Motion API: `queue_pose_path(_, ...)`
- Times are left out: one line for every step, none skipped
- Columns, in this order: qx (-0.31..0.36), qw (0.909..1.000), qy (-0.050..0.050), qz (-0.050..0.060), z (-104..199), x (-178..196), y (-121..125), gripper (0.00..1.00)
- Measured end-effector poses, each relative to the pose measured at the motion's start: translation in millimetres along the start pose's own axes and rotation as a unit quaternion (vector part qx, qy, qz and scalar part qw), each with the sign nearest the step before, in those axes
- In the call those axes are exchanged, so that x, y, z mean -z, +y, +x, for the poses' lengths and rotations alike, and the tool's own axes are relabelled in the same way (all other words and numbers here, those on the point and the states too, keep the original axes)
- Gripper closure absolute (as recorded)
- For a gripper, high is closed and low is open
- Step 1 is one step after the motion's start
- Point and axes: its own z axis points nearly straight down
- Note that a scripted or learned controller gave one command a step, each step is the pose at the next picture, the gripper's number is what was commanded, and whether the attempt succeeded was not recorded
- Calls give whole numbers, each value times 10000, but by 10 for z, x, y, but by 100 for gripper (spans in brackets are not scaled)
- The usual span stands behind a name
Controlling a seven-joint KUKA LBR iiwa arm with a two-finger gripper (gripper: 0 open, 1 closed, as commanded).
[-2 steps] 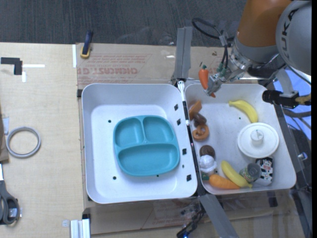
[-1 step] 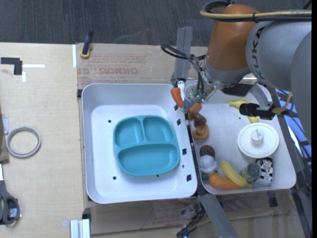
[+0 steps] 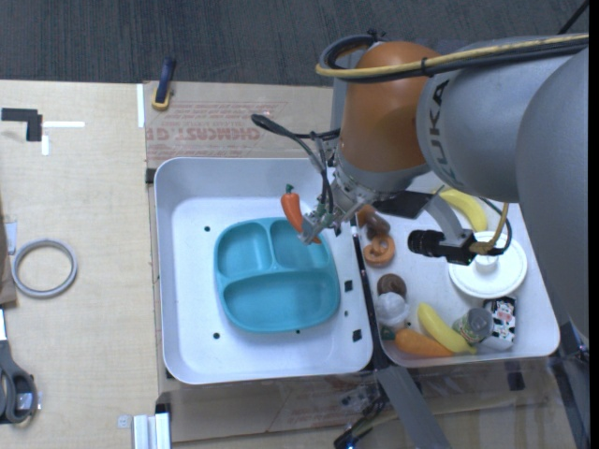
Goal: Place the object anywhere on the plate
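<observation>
Two white bins: left bin (image 3: 178, 279), right bin (image 3: 538, 340); one blue plate (image 3: 276, 293); two carrots (image 3: 292, 210) (image 3: 423, 345); two bananas (image 3: 465, 206) (image 3: 440, 326); one doughnut (image 3: 379, 249); one tape ring (image 3: 42, 267) left of the plate.

A pale wooden bench (image 3: 75, 344) meets dark grey carpet floor (image 3: 187, 17) at the top, with a flattened cardboard sheet (image 3: 225, 129) and a roll of tape (image 3: 42, 267) lying on it.

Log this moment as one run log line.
gripper: over plate's upper right rim | carrot: by its fingers, grasp unclear | blue divided plate: left bin | placed: not yet
</observation>
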Motion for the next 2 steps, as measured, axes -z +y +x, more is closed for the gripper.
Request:
queue_pose_path(438,9990,3,3,323,315,-629,100)
queue_pose_path(437,9990,1,2,321,316,-631,0)
